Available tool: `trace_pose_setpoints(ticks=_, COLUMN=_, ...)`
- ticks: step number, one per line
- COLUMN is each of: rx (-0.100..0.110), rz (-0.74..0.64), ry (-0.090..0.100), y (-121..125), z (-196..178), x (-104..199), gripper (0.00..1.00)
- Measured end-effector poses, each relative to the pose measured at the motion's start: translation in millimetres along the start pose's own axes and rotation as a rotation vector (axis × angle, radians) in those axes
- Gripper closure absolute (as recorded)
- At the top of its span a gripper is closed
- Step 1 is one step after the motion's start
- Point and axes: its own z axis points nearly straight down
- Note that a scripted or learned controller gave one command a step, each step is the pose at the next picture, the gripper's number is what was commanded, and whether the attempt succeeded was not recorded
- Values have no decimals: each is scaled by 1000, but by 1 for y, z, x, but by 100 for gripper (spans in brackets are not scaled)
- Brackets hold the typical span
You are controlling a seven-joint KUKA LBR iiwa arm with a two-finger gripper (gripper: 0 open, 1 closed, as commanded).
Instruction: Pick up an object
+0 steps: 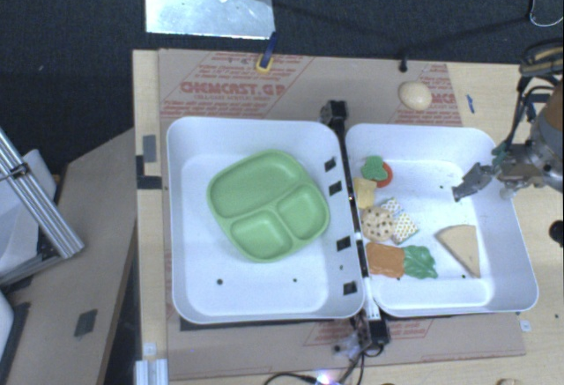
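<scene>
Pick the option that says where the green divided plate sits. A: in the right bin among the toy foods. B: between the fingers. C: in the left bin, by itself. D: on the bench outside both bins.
C: the green divided plate lies flat on the floor of the left bin, while the toy foods are in the right bin.

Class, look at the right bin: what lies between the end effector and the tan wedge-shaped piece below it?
In the camera view, only bare white bin floor separates the end effector from the tan wedge; nothing else lies in that stretch.
</scene>
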Motion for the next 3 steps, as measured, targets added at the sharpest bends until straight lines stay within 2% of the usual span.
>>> trace_pose_setpoints(ticks=1, rx=-8, rz=-2, ry=-2, y=2, z=-4, x=0, gripper=0)
trace_pose_setpoints(ticks=2, rx=-5, rz=0, ry=-1, y=8, z=55, x=-5, gripper=0)
trace_pose_setpoints(ticks=3, rx=-5, rz=0, ry=-1, y=2, z=103, x=-12, gripper=0)
